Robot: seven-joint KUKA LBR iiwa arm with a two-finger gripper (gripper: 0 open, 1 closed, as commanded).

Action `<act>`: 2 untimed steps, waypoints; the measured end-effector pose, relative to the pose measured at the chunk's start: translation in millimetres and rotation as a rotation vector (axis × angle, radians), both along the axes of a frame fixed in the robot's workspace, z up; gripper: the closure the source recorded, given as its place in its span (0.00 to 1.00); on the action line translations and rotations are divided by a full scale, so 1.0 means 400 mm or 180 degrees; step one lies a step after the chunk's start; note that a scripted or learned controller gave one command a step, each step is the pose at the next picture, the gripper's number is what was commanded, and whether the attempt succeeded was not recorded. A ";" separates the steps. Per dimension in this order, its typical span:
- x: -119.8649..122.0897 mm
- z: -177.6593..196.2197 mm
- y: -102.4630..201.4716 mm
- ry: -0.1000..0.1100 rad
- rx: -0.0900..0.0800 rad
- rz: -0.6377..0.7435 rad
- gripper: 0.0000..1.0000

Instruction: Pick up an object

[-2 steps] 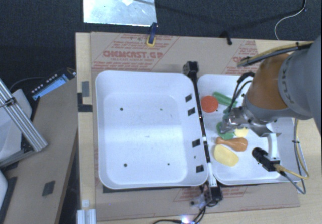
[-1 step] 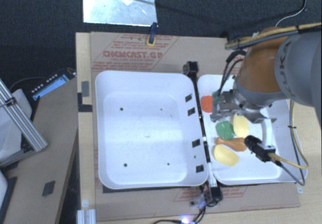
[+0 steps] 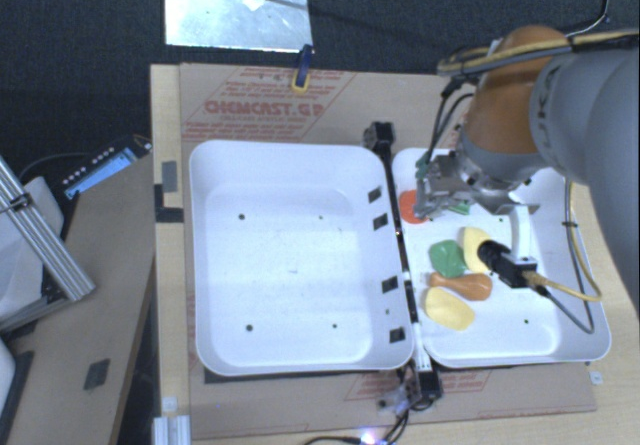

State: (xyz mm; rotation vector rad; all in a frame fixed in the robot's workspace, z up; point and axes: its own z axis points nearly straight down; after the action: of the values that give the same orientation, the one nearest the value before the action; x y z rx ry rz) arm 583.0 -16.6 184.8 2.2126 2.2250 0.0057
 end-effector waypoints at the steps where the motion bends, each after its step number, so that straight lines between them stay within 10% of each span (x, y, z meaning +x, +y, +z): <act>1: 0.172 0.257 -0.033 -0.0033 -0.0007 0.0001 1.00; 2: 0.211 -0.018 0.117 0.0035 0.0007 0.0012 1.00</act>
State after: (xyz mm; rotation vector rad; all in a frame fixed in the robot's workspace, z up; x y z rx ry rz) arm 667.5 30.4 177.7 2.2152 2.2357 -0.0039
